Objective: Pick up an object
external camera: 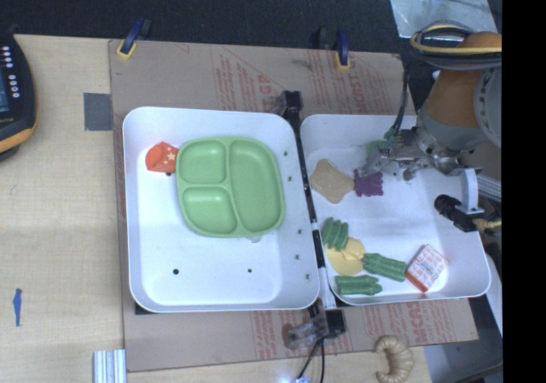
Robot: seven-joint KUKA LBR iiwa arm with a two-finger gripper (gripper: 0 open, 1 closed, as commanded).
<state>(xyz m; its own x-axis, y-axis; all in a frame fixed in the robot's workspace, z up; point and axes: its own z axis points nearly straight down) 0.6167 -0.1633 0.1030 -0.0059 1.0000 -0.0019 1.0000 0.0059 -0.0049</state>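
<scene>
My gripper reaches in from the right and sits low over the back of the right bin. A small purple object lies just in front of and below it, and something small and green shows at its tip. A tan bread-like piece lies to the left of the purple object. Near the front of the same bin are a green ridged piece, a yellow piece, two green pods and a red-and-white packet.
The left bin holds a green divided plate and a red piece with a star at its back left. Blue clamps grip the cardboard's far edge. A black pendant lies at far left.
</scene>
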